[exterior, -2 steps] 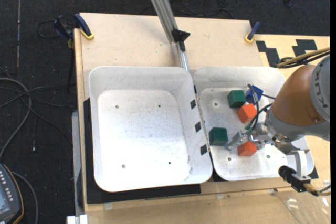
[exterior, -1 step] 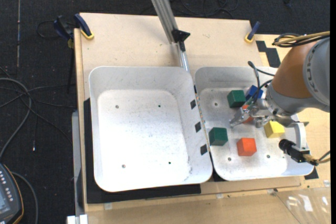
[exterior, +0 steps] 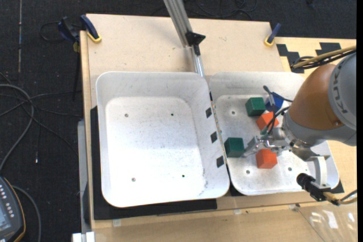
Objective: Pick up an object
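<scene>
In the right bin (exterior: 238, 181) lie several small blocks. One green block (exterior: 233, 147) sits near the bin's left wall, and one orange block (exterior: 266, 159) lies just right of it. Farther back are a second green block (exterior: 254, 105), a blue piece (exterior: 276, 102) and another orange block (exterior: 265, 121). My gripper (exterior: 260, 146) is low over the right bin, between the near green block and the near orange block, close to both. The arm's wrist hides the bin floor to its right. I see no block lifted off the floor.
The left bin (exterior: 113, 88) lies beside the right one, across a shared ridge (exterior: 212, 122). A metal pole (exterior: 176, 5) slants in from the top to the bins' far edge. The arm's orange band (exterior: 320, 102) overhangs the right bin's right side.
</scene>
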Tool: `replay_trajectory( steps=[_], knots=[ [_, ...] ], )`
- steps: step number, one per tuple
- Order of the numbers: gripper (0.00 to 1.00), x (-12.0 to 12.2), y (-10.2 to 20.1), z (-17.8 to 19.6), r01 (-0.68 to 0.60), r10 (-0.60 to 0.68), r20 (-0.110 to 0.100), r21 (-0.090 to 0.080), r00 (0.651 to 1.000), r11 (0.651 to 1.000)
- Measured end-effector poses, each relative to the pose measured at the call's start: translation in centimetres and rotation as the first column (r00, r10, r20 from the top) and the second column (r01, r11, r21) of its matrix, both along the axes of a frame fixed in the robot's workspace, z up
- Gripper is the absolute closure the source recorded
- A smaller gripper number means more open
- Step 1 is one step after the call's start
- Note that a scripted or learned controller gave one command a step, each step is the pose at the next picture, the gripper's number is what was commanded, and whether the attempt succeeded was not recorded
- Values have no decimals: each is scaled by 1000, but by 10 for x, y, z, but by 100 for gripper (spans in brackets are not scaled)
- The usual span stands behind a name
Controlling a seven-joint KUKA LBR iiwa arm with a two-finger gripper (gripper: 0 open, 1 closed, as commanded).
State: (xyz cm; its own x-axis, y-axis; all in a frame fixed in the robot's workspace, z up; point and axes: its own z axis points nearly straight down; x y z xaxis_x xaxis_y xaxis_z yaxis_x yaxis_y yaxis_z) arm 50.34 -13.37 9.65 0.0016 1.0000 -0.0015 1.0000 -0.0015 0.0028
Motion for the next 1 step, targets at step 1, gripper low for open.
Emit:
replay_trajectory(
  steps=[1],
  knots=[
    [100,2,-1,10,-1,1,1,0,1000,1000]
  ],
)
